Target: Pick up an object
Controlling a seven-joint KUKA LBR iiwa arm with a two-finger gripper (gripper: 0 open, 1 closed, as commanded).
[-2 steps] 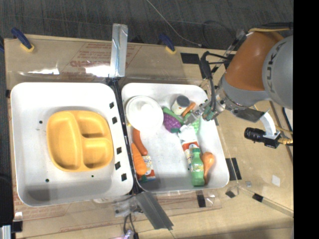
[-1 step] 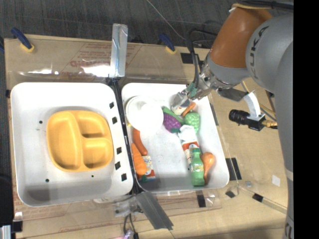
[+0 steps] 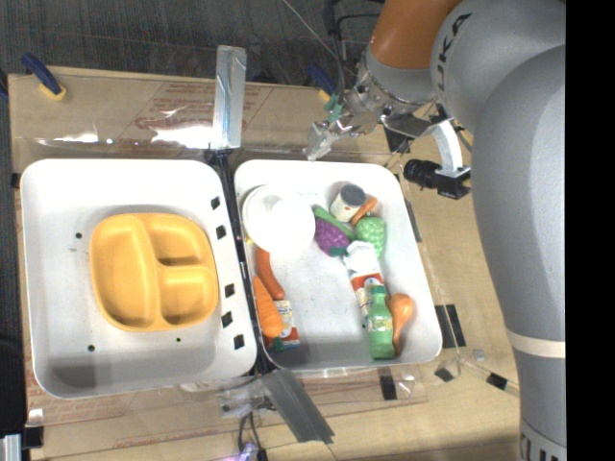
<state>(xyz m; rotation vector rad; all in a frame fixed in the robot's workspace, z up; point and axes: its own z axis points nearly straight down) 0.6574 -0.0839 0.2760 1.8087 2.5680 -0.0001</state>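
Observation:
My gripper (image 3: pixel 324 134) hangs over the back rim of the right bin (image 3: pixel 423 286), near its far left corner, above the toys and apart from them. In that bin lie a white round plate (image 3: pixel 279 221), purple grapes (image 3: pixel 332 234), a small grey-topped can (image 3: pixel 348 200), a green bumpy toy (image 3: pixel 372 233), a white and red bottle (image 3: pixel 363 275), a green bottle (image 3: pixel 381 323), an orange piece (image 3: pixel 402 309) and a long carrot (image 3: pixel 266 296) by the left wall. Nothing shows in the gripper's grasp.
The left bin (image 3: pixel 48 219) holds a yellow divided tray (image 3: pixel 154 267). A silver tape strip (image 3: pixel 231 94) stands behind the wall between the bins. The big grey arm (image 3: pixel 519 161) fills the right side. A blue clamp (image 3: pixel 43 75) sits far left on the bench.

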